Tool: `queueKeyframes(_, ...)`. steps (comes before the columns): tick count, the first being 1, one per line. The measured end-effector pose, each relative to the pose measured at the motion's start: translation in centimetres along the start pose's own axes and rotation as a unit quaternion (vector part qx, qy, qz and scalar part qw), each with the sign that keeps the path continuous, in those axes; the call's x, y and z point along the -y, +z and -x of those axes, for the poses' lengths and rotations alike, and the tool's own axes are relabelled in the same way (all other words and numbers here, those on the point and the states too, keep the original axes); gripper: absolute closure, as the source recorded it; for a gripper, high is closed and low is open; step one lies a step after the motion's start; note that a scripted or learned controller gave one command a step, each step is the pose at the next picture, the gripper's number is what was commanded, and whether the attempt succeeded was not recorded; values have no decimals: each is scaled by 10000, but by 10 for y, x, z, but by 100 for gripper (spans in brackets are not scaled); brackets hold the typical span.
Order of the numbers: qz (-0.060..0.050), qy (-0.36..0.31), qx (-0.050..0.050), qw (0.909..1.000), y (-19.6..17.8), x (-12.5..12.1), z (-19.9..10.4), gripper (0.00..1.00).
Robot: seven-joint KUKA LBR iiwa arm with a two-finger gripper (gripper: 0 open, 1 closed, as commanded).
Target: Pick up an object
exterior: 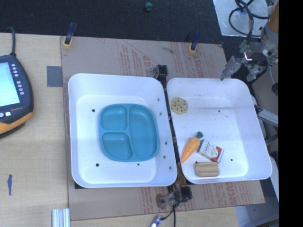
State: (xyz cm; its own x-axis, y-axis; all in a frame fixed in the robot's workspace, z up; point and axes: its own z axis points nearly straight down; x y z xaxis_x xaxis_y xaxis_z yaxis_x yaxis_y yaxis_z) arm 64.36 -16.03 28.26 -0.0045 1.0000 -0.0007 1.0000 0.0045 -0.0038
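The right bin [236, 96] holds a round cookie [179, 105] near its back left corner. Near the front lie an orange carrot [190, 148], a small red and white packet [209, 151] and a tan block [207, 169]. My gripper [240, 68] hovers above the bin's back right corner, away from all of them. It is open, and nothing is between its fingers [229, 69].
The left bin [80, 93] holds a blue divided plate [129, 131]. A teach pendant [12, 93] lies on the bench at far left. Two clamps [69, 34] [193, 41] grip the cardboard's back edge. Cables hang around the arm at top right.
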Motion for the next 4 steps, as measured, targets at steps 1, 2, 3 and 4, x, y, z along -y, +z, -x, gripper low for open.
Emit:
queueKeyframes(1, -14, 1, 4, 10000, 38, -12, 26, 0)
queueKeyframes(2, -3, -9, 5, 10000, 95, -13, -44, 0)
queueKeyframes(3, -9, -1, 6, 10000, 126, 57, -61, 0)
queueKeyframes(4, -8, -4, -1, 10000, 190, 103, -62, 0)
